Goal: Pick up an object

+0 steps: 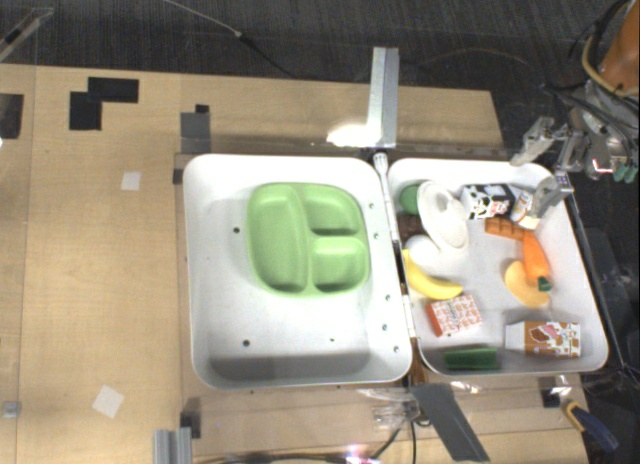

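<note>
My gripper (552, 147) hangs over the back right corner of the right bin (590, 282), its two grey fingers spread open with nothing between them. Just below it in the bin lie a black-and-white cow-print carton (488, 200) and an orange carrot (535, 252). Further in are a white cup (445, 214), a banana (432, 282), a yellow-orange fruit (520, 282), a red-and-white box (455, 314), a brown carton (545, 337) and a green bar (470, 358).
The left bin (215, 282) holds a green divided tray (305, 237). A metal post (384, 97) rises behind the wall between the two bins. The arm (615, 52) comes in from the upper right.
</note>
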`<state>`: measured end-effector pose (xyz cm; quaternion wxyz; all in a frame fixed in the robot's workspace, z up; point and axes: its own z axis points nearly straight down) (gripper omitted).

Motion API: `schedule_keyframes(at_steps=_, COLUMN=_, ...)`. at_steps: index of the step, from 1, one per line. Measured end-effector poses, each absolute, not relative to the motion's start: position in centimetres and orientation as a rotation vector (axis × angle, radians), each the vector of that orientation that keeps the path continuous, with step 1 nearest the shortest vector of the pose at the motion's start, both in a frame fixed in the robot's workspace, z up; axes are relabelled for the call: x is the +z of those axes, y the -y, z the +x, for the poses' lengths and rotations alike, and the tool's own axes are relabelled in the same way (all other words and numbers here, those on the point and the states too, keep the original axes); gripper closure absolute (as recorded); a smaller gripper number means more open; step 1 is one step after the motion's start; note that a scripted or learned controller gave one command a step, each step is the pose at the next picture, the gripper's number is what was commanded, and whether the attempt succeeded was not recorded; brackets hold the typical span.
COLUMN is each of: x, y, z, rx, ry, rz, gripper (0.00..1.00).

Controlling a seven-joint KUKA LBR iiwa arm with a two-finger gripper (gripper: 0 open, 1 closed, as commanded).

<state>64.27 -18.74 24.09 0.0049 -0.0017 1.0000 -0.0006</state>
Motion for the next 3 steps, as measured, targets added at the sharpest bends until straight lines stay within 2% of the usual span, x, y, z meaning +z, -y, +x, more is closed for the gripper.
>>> schedule_keyframes(at_steps=1, x=9.9, y=20.6, z=65.8, rx=-0.008, ry=-3.12, rz=0.036, gripper=0.0)
schedule_keyframes(at_steps=2, x=9.7, y=20.4, z=61.4, rx=-0.008, ry=-3.113, rz=0.081, gripper=0.0)
schedule_keyframes(at_steps=3, x=9.7, y=20.4, z=59.1, rx=-0.007, ry=-3.099, rz=0.261, gripper=0.0)
